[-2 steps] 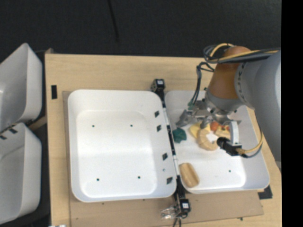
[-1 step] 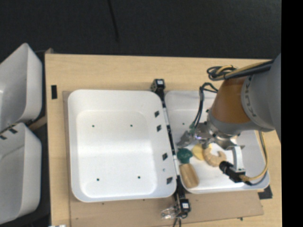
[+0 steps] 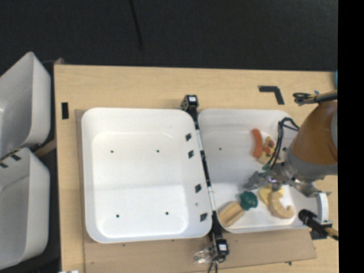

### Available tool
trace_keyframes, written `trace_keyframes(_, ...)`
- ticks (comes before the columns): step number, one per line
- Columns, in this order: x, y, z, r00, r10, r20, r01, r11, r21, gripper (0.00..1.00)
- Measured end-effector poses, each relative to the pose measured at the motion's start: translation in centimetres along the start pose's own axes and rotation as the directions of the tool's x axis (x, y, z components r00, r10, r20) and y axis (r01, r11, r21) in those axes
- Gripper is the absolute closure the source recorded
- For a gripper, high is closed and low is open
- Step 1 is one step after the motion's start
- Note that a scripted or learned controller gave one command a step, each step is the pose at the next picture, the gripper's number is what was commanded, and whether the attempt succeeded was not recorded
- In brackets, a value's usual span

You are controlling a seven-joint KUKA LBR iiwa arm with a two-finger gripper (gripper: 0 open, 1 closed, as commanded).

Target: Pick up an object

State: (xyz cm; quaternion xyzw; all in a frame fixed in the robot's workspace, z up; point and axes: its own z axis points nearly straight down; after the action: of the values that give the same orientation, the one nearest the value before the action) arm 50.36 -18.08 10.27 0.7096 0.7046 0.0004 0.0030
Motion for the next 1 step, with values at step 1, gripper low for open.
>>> trace_keyframes(1, -5.15, -1.04, 0.05, 1.0, -0.004, 0.0, 0.004, 1.0, 0.0, 0.0)
